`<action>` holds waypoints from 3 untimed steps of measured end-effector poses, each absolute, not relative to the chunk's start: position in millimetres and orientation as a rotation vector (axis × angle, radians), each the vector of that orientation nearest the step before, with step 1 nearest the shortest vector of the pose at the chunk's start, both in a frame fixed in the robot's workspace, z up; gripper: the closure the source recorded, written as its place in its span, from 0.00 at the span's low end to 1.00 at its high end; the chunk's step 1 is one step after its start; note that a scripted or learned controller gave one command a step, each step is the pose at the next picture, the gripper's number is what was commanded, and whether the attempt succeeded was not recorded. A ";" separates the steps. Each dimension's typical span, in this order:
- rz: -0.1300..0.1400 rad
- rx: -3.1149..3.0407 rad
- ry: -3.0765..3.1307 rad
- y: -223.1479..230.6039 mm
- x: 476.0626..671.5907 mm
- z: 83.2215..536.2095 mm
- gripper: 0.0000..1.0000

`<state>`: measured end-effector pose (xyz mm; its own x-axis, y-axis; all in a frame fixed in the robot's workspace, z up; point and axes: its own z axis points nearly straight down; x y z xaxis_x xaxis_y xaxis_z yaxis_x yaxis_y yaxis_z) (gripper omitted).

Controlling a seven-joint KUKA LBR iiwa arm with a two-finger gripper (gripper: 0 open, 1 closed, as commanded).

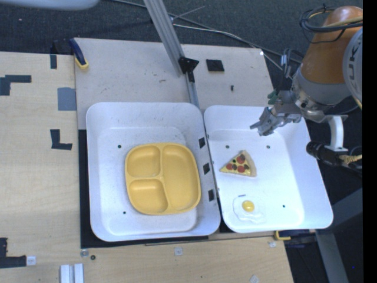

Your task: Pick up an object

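My jaws (266, 125) are hovering over the right bin's (306, 175) far edge, grip unclear; pizza slice (240, 164) and fried egg (248, 209) are lying apart below.

Very little can be read. Part of a dark letter, seemingly a "U" or "K", shows on the arm (347, 58) at the picture's right edge, cut off by the frame. Nothing else carries legible text, labels, or numbers.
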<state>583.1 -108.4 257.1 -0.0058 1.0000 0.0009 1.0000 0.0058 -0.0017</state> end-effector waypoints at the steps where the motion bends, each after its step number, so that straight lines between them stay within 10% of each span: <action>1: 0.003 -2.214 -2.226 -54.9 601.8 238.8 1.00; 3: 0.001 -2.214 -2.227 54.7 629.0 216.5 1.00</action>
